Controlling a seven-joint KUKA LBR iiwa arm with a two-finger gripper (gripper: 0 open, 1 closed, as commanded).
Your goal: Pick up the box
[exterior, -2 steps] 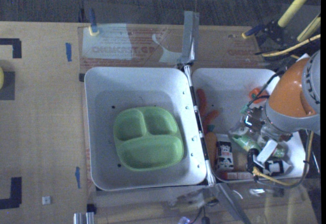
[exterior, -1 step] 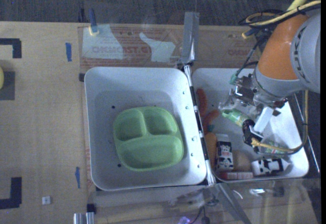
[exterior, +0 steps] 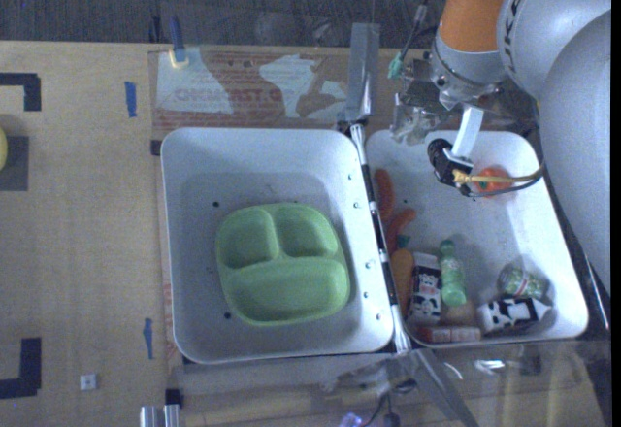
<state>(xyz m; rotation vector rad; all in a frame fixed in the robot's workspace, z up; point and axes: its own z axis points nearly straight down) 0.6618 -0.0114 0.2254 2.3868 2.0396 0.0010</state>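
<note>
Box [exterior: 426,287], the small carton with a black-and-white printed face, lies in the right bin [exterior: 557,221], near that bin's front-left corner and close to the divide between the two bins. Nothing grips it.

Starting at the far left, the wooden tabletop [exterior: 78,250] carries black corner marks and a few strips of blue tape [exterior: 130,98]. A yellow object [exterior: 3,149] peeks in at the left edge. Next comes the left bin [exterior: 194,163], white and shallow, with a green divided tray [exterior: 281,262] lying flat on its floor, three compartments facing up.

Across the rim into the right bin, an orange-red carrot-like piece [exterior: 388,197] lies along the left wall, with another orange piece [exterior: 402,272] just below it. The box sits beside that, and a green bottle [exterior: 451,275] lies touching or just beside the box on its right. A pinkish stick-shaped item [exterior: 449,334] rests along the front wall below them. Farther right, a black-and-white patterned item [exterior: 512,314] sits near the front-right corner, with a green-wrapped round object [exterior: 522,281] just behind it.

Over the back of the right bin hangs the gripper [exterior: 411,124], well apart from the box; whether its fingers are apart or together cannot be told from this angle. An orange object [exterior: 495,179] lies near the cable loop below the wrist. The grey arm [exterior: 563,17] with its orange band reaches in from the right.
</note>
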